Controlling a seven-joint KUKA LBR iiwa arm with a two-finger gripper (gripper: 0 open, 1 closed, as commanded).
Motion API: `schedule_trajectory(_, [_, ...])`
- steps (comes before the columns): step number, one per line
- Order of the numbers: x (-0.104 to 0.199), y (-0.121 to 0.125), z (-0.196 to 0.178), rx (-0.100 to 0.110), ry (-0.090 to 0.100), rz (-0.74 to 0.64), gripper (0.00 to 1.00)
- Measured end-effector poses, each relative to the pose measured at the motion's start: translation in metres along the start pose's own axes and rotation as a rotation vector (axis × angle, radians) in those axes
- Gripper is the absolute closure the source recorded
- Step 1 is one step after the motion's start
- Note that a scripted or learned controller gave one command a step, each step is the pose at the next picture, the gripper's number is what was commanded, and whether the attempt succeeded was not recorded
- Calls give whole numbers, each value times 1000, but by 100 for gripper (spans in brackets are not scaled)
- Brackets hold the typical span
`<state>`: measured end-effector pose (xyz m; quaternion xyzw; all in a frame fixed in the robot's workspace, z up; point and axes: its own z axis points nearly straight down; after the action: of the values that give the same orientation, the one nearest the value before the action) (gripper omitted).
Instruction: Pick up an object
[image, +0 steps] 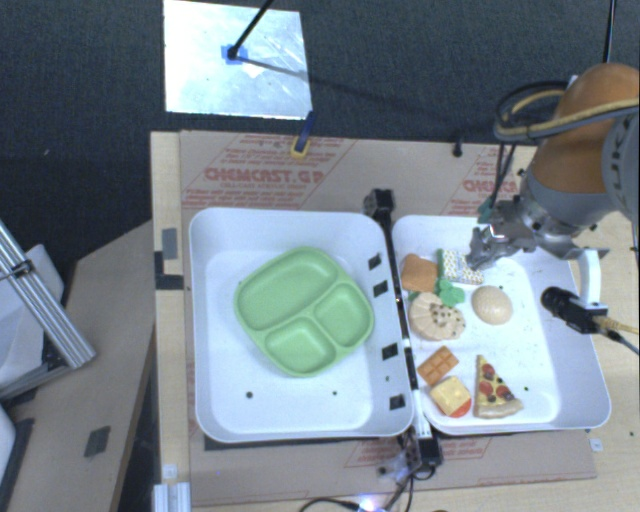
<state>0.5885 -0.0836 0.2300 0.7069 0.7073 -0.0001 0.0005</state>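
My gripper (484, 248) hangs over the back of the right bin (570, 400), just right of a checkered green-and-white piece (457, 267). Toy foods lie below it: a brown bread piece (419, 272), a small green piece (451, 294), a chocolate-chip cookie (437, 318), a pale egg (491, 304), a waffle square (437, 364), a yellow and red block (452, 396) and a pizza slice (493, 388). I see nothing between the fingers.
The left bin (215, 400) holds a green divided plate (303, 310). A black divider with clips (392, 300) separates the bins. A shiny foil sheet (238, 58) lies beyond the bench at the back. The arm (585, 130) comes in from the right.
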Motion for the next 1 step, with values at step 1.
schedule_trajectory(1, [1,3,14,-1,0,-2,100])
